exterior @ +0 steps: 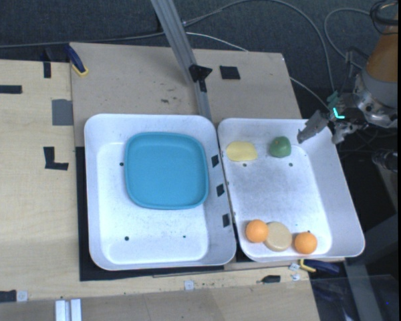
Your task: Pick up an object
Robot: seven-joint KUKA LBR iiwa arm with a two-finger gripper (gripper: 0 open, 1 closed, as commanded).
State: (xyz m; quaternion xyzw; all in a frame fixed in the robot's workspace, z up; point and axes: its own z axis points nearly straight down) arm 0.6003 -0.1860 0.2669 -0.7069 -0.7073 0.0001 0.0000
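The right bin (pixel 334 179) holds a pale yellow piece (pixel 241 152) and a green round object (pixel 279 147) near its far edge. Along its near edge sit an orange ball (pixel 256 231), a beige disc (pixel 278 237) and a second orange ball (pixel 305 243). My gripper (pixel 325 129) hangs over the bin's far right corner, to the right of the green object and apart from it. Its two fingers stand spread with nothing between them.
The left bin (pixel 103 199) carries a blue square plate (pixel 166 170). A grey metal bar (pixel 180 42) slants down to the gap between the bins. Cables (pixel 307 25) lie on the dark floor at the back right.
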